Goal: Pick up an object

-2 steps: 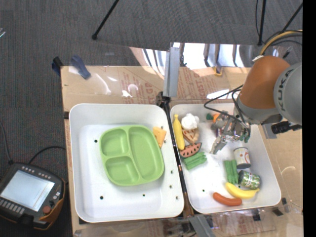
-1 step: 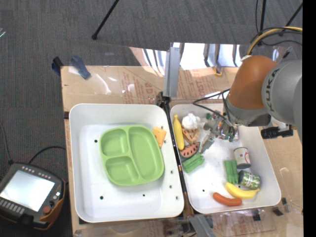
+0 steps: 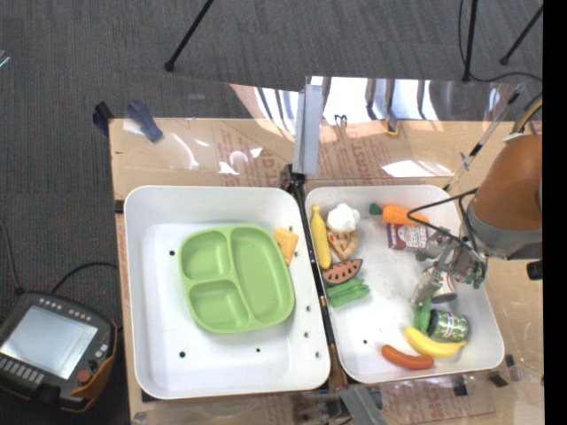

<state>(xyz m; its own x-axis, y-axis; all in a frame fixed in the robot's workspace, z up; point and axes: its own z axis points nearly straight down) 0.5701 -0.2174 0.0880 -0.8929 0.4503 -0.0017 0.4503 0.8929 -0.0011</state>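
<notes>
Camera view: gripper (image 3: 440, 283) low in right bin (image 3: 376, 348), jaws' state — cannot tell; settle squarely over green can (image 3: 447, 326), avoid yellow banana (image 3: 431, 343) alongside

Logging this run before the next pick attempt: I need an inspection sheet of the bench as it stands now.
Surface: two shallow white bins side by side, left bin, right bin.
Job's things: right bin holds a yellow toy banana, green can, red sausage, orange carrot, watermelon slice.
Clutter: green divided plate in left bin.
Grippers: gripper low over right bin, above the can; fingers unclear.
Cables: black cable to handheld pendant.
Surroundings: grey carpet, tripod legs.
</notes>
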